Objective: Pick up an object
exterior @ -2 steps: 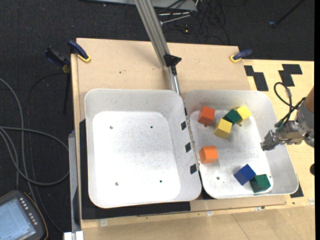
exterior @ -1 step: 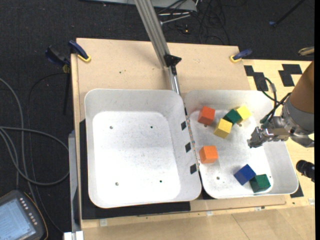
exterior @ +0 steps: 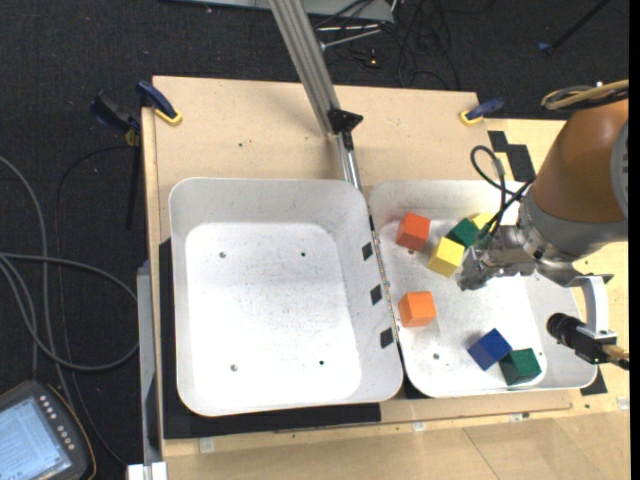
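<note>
The right bin (exterior: pixel 440 368) holds several blocks. An orange block (exterior: pixel 413 231) lies near its upper left, and a second orange block (exterior: pixel 417 308) sits lower, close to the divider. A yellow block (exterior: pixel 448 256) and a green block (exterior: pixel 464 233) sit together at the middle top. A blue block (exterior: pixel 489 349) and a dark green block (exterior: pixel 521 366) lie at the lower right. My gripper (exterior: pixel 476 270) hangs low over the bin, just right of the yellow block and beside the green one. The wrist hides how the gripper stands.
The left bin (exterior: pixel 200 228) lies beside the right one, with a raised divider rim between them. A metal pole (exterior: pixel 305 48) slants over the bench's back. Clamps sit at the bench corners. Cables trail along the arm on the right.
</note>
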